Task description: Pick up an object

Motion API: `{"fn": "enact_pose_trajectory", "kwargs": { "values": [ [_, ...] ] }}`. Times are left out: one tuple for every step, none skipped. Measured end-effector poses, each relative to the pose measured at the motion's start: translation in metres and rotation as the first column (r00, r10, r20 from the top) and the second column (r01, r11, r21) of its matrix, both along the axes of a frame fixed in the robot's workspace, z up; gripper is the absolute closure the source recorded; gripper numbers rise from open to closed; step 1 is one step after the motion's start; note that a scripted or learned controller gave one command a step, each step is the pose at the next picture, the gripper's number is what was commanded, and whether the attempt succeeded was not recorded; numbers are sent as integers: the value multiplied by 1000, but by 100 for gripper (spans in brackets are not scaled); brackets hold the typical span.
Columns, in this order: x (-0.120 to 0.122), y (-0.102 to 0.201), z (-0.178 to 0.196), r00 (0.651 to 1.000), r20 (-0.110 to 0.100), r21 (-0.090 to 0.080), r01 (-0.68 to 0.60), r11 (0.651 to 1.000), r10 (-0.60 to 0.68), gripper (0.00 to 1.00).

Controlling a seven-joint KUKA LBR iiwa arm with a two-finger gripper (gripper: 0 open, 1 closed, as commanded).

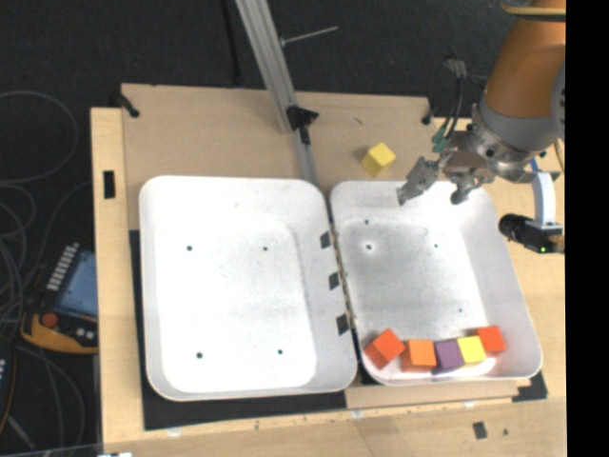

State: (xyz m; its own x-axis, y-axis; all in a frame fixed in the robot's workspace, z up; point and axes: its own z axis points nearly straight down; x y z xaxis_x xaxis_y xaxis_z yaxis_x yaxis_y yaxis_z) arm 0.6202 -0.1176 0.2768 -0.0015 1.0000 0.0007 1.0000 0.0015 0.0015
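Observation:
Several small cubes lie in a row along the near wall of the right bin [495,255]: a red-orange cube [384,347], an orange cube [420,352], a purple cube [447,354], a yellow cube [471,349] and a red cube [491,339]. A separate yellow cube [379,158] rests on the bench behind the right bin. My gripper [437,188] hangs over the far edge of the right bin, open, its two fingers spread with nothing between them. It is well apart from the row of cubes.
The left bin [162,255] sits beside the right one, with black clips along the seam. A slanted metal pole [271,55] rises behind the bins. Cables and a handheld pendant [67,298] lie off the bench's left side.

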Motion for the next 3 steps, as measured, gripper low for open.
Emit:
{"fn": "enact_pose_trajectory", "kwargs": {
  "values": [
    [60,-29,-164,1000,-5,-4,-1,1000,1,0],
    [-49,-47,-179,1000,-6,-2,5,1000,-5,0],
    [-98,-3,-136,1000,-1,-1,0,1000,0,0]
  ]
}}
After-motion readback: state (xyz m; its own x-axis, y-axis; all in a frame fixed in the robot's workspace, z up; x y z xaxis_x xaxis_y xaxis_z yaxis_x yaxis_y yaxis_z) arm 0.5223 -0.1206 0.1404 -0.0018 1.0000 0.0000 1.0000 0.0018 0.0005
